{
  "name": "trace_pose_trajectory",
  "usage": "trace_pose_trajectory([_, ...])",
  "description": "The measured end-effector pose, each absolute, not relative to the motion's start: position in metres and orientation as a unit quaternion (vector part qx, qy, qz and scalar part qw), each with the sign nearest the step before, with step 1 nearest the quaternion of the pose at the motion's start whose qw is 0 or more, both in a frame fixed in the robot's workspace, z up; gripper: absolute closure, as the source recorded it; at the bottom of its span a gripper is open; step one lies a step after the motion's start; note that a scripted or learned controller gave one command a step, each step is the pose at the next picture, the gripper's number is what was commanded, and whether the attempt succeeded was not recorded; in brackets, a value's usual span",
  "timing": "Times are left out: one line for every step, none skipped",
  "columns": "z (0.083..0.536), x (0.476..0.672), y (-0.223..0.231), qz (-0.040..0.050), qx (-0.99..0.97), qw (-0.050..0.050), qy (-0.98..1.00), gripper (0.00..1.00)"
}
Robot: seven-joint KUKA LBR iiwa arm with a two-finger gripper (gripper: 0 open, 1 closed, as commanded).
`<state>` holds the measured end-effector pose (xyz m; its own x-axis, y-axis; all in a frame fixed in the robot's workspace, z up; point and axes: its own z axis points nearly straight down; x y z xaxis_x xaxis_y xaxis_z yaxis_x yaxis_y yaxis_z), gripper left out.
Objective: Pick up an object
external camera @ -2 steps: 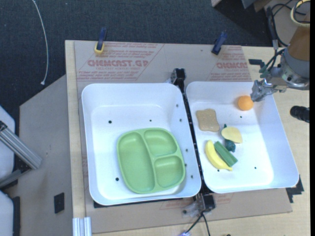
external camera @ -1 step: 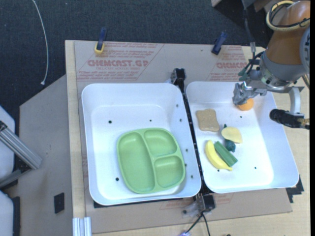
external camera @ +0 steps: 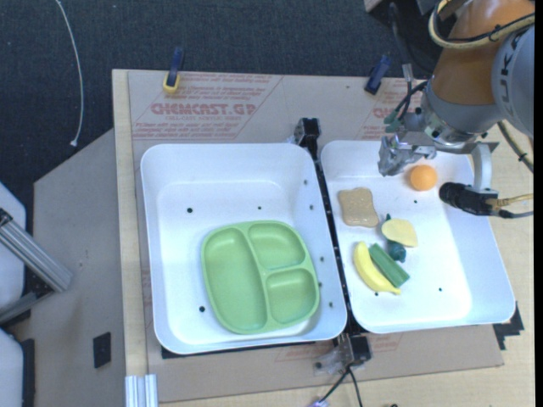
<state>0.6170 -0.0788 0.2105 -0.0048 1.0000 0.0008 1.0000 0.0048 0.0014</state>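
Claw (external camera: 395, 156), metallic, hangs over the far part of the right bin (external camera: 475, 303); finger spread cannot be judged, nothing seen between them. Smooth round orange ball (external camera: 422, 177) just beside it. Nearby: flat tan bread slice (external camera: 358, 207), pale yellow chip-like piece (external camera: 400, 231), curved banana (external camera: 372, 269), green stick (external camera: 389, 265). Left bin (external camera: 170, 185) holds glossy green three-compartment tray (external camera: 259, 274).

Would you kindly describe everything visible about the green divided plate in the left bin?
The green divided plate is pale green, looks like smooth plastic, and has rounded corners and raised ridges splitting it into three compartments: one long section on its left, two smaller ones on its right. It lies flat and right side up, slightly rotated, on the floor of the left bin, towards the front. Nothing rests in it.
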Motion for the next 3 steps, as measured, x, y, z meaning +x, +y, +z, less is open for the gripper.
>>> trace_pose_trajectory([0.225, 0.611, -0.024, 0.0008, 0.705, 0.000, 0.709, 1.00])
trace_pose_trajectory([0.235, 0.608, 0.032, 0.0014, 0.705, 0.001, 0.709, 1.00])
trace_pose_trajectory([0.232, 0.594, 0.092, -0.0005, 0.705, -0.002, 0.709, 1.00])
